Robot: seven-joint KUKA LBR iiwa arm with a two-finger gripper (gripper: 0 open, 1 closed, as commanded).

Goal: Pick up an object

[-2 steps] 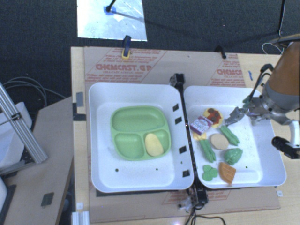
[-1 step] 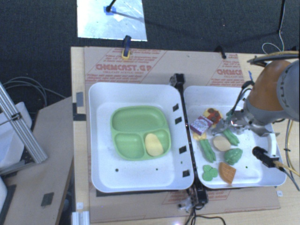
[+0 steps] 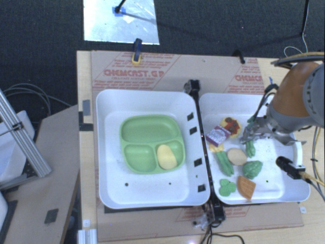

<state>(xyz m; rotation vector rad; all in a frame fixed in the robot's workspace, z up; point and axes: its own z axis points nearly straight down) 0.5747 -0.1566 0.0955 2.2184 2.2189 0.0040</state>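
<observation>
My gripper (image 3: pixel 250 136) low in right bin (image 3: pixel 284 184), just above small green vegetable piece (image 3: pixel 250 149); grip state: cannot tell. Nothing visibly lifted. Toy food clustered nearby; yellow piece (image 3: pixel 167 156) rests in green tray (image 3: pixel 151 142), left bin (image 3: pixel 109 151).

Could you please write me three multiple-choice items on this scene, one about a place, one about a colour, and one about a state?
1. Where does the yellow potato-shaped toy lie?
A. In the green divided tray in the left bin
B. In the right bin
C. On the cardboard

2. What colour is the band above the arm's wrist?
A. Blue
B. Orange
C. White

3. Where is the pincer now?
A. Over the left bin
B. Parked off the bench
C. Low in the right bin among the toy foods

Answers: 1 A, it sits in the tray's lower right compartment. 2 B, the band is plainly orange. 3 C, it is down beside a green toy.
</observation>
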